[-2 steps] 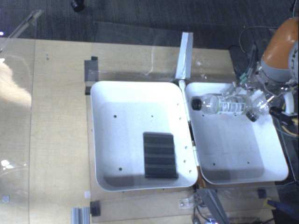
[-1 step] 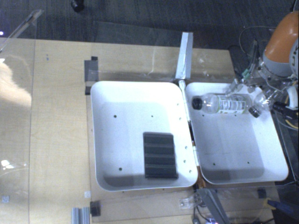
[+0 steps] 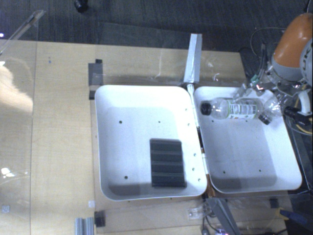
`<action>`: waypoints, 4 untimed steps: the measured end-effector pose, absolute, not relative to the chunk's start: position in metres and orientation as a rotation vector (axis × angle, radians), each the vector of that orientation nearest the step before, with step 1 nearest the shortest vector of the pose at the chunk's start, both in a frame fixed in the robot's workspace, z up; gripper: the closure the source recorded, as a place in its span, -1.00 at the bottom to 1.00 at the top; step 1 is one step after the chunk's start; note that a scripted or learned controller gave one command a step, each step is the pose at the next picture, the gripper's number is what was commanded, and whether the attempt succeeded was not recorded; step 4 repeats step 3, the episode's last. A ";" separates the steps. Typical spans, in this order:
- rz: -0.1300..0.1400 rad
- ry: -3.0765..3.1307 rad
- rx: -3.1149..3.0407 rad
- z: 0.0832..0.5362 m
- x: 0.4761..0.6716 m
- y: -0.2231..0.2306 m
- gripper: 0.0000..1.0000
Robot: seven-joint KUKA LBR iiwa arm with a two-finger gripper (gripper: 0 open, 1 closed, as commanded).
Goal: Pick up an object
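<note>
Clear plastic bottle (image 3: 235,108) lies on its side near the far wall of the right bin (image 3: 254,160), long axis running left-right, dark cap pointing left toward the divider between the bins. Gripper (image 3: 268,103) sits at the bottle's base end, right side; glare and clutter there, so cannot tell the state of the jaws. Left bin (image 3: 122,131) holds a black ribbed block (image 3: 167,163), long axis near-far, on the desk (image 3: 54,146).

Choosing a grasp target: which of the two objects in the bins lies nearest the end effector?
The clear plastic bottle, lying on its side in the right bin, beside the end effector. The black ribbed block lies in the left bin.
</note>
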State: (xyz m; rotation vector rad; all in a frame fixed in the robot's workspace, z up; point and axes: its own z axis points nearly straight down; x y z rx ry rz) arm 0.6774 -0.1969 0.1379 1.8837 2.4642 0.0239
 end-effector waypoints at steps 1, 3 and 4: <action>0.007 2.450 1.954 0.180 0.671 -0.204 -1.00; 0.002 2.614 1.670 0.137 0.676 -0.178 -1.00; 0.002 2.614 1.670 0.137 0.676 -0.178 -1.00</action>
